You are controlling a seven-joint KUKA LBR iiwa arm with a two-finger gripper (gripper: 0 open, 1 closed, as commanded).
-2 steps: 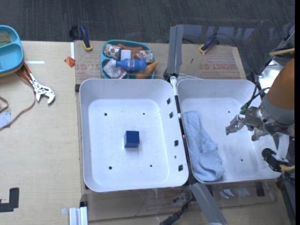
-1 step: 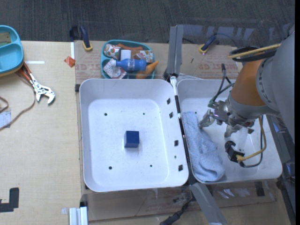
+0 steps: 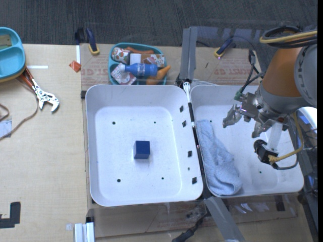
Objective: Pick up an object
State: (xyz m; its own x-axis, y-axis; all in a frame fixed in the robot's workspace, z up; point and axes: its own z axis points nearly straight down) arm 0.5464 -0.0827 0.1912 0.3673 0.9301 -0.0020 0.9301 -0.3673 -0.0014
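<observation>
Nearest the lens, a pale blue cloth (image 3: 218,161) is seen crumpled in the right bin (image 3: 282,185). It is laid along that bin's left wall, with its bulkier end turned toward the front rim. Further back and to the right of the cloth, the gripper (image 3: 245,121) is held over the bare floor of the same bin. It is carried by the grey arm (image 3: 282,69) with its orange band, which is brought in from the right. Whether the gripper is open or closed cannot be told from this angle, nor whether the floor is touched by it. A dark blue cube (image 3: 142,149) is found in the left bin (image 3: 103,135), close to the middle of its floor. It is well apart from the gripper and parted from it by the two adjoining bin walls. Behind the left bin, a small teal tub (image 3: 117,48) packed with assorted items is set on the bench (image 3: 45,160). A wrench (image 3: 46,100) is laid on the bench to the left, well apart from both bins.
</observation>
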